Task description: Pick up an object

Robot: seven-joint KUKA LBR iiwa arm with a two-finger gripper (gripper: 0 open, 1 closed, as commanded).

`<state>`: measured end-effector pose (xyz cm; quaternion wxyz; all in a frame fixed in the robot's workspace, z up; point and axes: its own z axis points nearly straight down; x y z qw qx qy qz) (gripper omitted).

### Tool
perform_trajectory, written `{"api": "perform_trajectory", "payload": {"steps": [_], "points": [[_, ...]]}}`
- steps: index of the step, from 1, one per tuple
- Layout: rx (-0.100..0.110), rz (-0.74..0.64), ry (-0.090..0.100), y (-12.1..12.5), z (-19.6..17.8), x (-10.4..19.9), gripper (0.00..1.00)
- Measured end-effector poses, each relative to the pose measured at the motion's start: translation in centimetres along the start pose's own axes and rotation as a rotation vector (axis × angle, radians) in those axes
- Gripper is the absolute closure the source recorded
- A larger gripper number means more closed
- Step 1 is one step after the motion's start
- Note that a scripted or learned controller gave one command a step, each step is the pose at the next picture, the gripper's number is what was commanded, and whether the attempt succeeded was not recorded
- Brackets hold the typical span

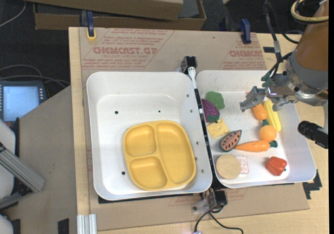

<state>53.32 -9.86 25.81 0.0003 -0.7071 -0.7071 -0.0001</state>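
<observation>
Left bin (104,123): shallow, glossy white, rounded corners.
Right bin (297,170): same white plastic, toy foods inside.
Tray (158,154): smooth yellow, three compartments, in the left bin.
Gripper (263,101): over the right bin's far side, finger spread unclear.
Carrot (252,147): tapered orange, right bin's middle.

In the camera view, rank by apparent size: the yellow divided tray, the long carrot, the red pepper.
1. Yellow divided tray, by far the largest.
2. Long carrot.
3. Red pepper, shorter than the carrot though stubbier.
</observation>
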Motion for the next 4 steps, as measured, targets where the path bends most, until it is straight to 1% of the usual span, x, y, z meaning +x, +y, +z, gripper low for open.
{"api": "perform_trajectory", "payload": {"steps": [1,2,3,4], "points": [[0.015,0.003,0.003,-4.0,14.8,-0.9,0.0],[0.003,-0.001,0.002,-3.1,17.5,0.8,0.0],[-0.002,0.003,-0.002,-3.0,16.3,0.6,1.0],[-0.011,-0.007,0.0,0.3,6.8,6.4,1.0]]}}
